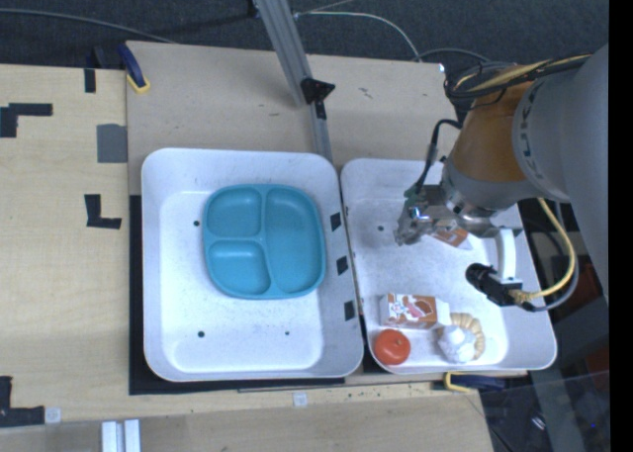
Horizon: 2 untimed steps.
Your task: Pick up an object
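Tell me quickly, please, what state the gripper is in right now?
Gripper: over the right bin; whether it is open or closed, or holding anything, cannot be told from this view.

We see two white bins (pixel 163 242) that look like smooth, faintly speckled plastic, and in the left one a turquoise divided plate (pixel 265 240) of smooth plastic with a soft sheen. The bench (pixel 59 242) under them reads to us as pale, matt wood or board, marked with strips of dull black tape, and a ribbed metal rail (pixel 282 25) crosses its far side. On the arm we note a glossy orange band (pixel 485 148) above grey casing, with shiny metal at the gripper (pixel 415 221).
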### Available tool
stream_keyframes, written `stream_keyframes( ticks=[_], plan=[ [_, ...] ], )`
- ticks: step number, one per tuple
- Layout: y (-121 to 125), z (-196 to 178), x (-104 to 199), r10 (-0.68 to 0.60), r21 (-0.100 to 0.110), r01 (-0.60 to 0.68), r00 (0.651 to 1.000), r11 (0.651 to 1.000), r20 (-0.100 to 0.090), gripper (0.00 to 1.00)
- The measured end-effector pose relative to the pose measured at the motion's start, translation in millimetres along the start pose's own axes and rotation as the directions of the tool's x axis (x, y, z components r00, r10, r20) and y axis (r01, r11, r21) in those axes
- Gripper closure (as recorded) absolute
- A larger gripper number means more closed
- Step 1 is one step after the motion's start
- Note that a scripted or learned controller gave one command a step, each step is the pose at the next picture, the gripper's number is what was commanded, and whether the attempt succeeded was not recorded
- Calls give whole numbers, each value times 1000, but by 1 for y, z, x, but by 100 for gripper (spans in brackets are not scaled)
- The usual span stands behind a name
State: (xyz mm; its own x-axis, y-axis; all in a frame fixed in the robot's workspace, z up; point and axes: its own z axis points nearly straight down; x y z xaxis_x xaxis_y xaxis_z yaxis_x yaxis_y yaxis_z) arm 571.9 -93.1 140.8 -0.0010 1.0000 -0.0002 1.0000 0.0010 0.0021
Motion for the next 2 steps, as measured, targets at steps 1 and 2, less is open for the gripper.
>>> stream_keyframes(
  ticks=[1, 2],
  plan=[
    [1, -53, 11, -2, -2, 2, 1000, 1000, 0, 100],
    [5, -96, 10, -1, -2, 1, 1000, 1000, 1, 100]
  ],
)
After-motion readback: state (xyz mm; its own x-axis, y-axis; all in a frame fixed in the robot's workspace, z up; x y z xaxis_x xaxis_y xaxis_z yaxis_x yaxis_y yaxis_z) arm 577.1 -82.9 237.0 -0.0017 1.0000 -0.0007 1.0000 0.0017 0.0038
